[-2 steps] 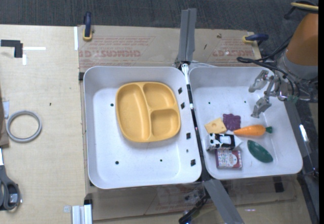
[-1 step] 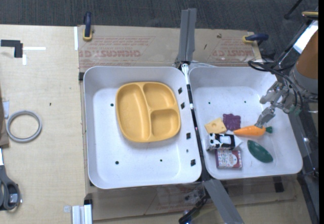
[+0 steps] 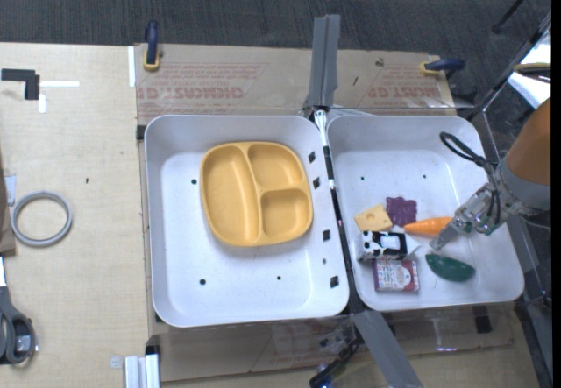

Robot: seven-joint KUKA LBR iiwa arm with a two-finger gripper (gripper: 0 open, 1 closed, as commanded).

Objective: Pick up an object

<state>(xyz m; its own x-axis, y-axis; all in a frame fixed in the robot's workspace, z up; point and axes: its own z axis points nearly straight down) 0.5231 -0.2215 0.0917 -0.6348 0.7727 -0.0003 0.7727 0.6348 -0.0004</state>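
— Watching the gripper (image 3: 445, 239)? It hangs low over the right bin (image 3: 500, 290), arm coming in from the right.

— Clenched or loose?

— I cannot tell from this angle. Nothing looks held.

— What's closest to it?

— The carrot (image 3: 427, 226). It lies just off the tip, on the side toward the divider, its long axis running roughly across the bin. The green spoon (image 3: 450, 268) sits just below. Farther out: purple piece (image 3: 401, 209), cheese wedge (image 3: 374, 218), toy cow (image 3: 383, 245), small red packet (image 3: 396, 275). The yellow plate (image 3: 257, 194) is well apart in the left bin (image 3: 166, 229).

Wooden bench (image 3: 79, 290) bears two white bins (image 3: 175, 290), tape roll (image 3: 39, 218), scissors (image 3: 16, 334)
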